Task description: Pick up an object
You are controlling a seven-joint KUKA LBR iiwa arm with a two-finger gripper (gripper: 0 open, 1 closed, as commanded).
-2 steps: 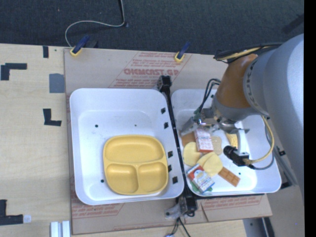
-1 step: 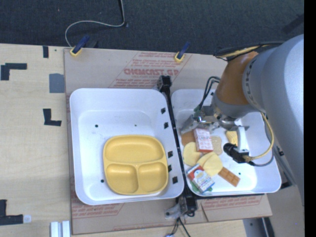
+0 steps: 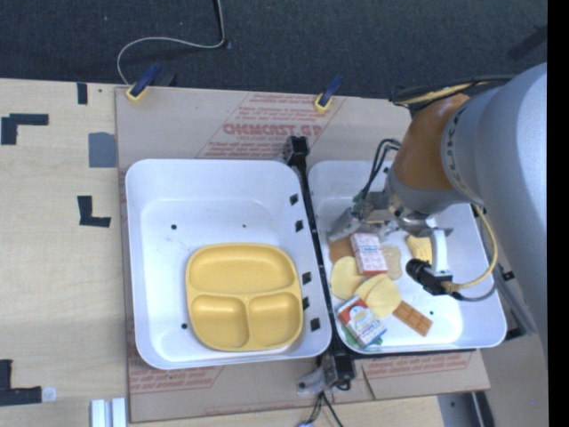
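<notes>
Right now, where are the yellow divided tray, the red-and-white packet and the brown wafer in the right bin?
yellow divided tray [image 3: 242,294]: camera view, centre ridge where its compartments meet.
red-and-white packet [image 3: 368,253]: camera view, middle of its printed top face.
brown wafer [image 3: 412,318]: camera view, middle of its flat top.

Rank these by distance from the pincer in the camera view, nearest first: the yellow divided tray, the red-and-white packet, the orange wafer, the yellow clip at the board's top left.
Measured from the pincer:
1. Red-and-white packet, just below it in the right bin.
2. Orange wafer, toward that bin's near right corner.
3. Yellow divided tray, in the left bin.
4. Yellow clip, at the board's far left corner.
</notes>
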